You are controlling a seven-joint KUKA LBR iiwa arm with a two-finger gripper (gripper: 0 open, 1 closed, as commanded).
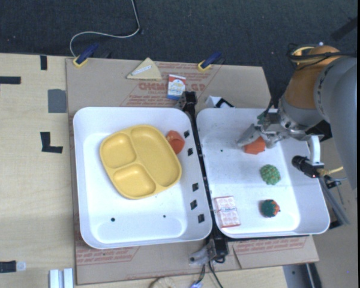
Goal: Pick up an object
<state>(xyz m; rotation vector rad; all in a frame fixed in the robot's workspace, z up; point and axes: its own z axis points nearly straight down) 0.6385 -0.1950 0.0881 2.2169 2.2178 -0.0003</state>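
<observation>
In the right bin [300, 224], my gripper [259, 135] is low over the upper middle, reaching in from the right. A small orange object [255, 147] lies directly under its tip and touches it; I cannot tell whether it is gripped. A green bumpy ball [270, 174] lies below it. Near the bin's lower right sits a green and red object [269, 207]. A white and red packet [227, 211] rests at the bin's lower left edge. In the left bin [90, 221] lie a yellow divided plate [140, 160] and an orange-red object [176, 141].
Behind the bins on the cardboard stand a small red, white and blue box [176, 87] and a beige wedge [145, 70]. Blue clips [210, 59] hold the cardboard's back edge. The grey arm with its orange band [306, 83] fills the upper right.
</observation>
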